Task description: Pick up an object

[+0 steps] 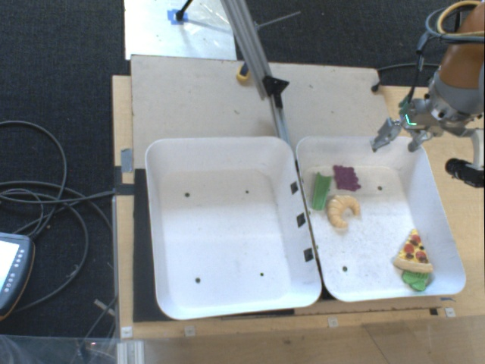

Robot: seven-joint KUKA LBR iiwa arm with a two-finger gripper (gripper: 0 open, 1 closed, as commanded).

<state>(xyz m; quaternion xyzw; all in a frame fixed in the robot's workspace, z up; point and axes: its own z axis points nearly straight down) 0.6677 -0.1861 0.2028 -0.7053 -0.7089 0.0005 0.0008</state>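
Observation:
The right bin [439, 203] holds several toy foods. A green piece [321, 190] lies near its left wall, with a purple grape bunch [346, 177] just right of it. Below those rests a tan croissant [343, 210]. A pizza slice [413, 252] sits at the bin's lower right, lying on a green leafy piece [416, 280]. My gripper [400, 136] hangs above the far rim of the right bin, up and right of the grapes. Its two fingers are spread apart with nothing between them.
The left bin [220, 226] stands beside the right one, with a divider strip [300, 220] between them. A grey metal pole [250, 40] slants across the back of the bench. Cables and a pendant lie on the floor at left.

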